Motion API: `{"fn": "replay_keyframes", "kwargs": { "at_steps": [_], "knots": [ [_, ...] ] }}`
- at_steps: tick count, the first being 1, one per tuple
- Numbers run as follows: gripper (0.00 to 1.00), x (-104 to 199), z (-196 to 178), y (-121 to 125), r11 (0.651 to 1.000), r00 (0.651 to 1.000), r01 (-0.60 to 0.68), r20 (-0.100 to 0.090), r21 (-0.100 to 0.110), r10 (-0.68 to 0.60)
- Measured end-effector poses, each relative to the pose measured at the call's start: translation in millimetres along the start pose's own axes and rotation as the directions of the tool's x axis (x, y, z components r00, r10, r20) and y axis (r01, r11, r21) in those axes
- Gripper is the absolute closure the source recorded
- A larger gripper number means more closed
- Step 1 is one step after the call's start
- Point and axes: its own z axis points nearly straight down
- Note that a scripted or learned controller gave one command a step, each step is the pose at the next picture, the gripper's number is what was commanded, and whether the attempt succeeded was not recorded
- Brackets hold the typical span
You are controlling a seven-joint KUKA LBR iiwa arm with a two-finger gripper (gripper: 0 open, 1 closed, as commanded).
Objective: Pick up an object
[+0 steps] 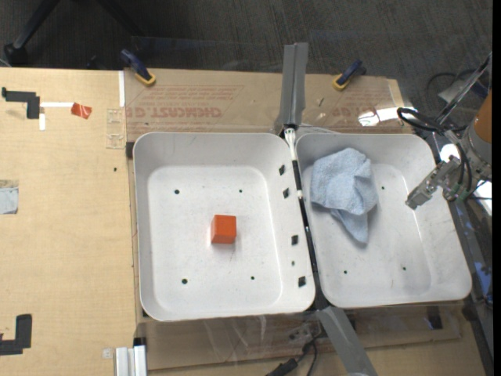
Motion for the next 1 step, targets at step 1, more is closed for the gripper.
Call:
{"fn": "replay_keyframes", "kwargs": {
  "at_steps": [1],
  "knots": [
    [1.00, -16.1, 120.9, -38.2, 0.972, 0.972, 0.234, 0.000, -0.001, -0.234]
  ]
}}
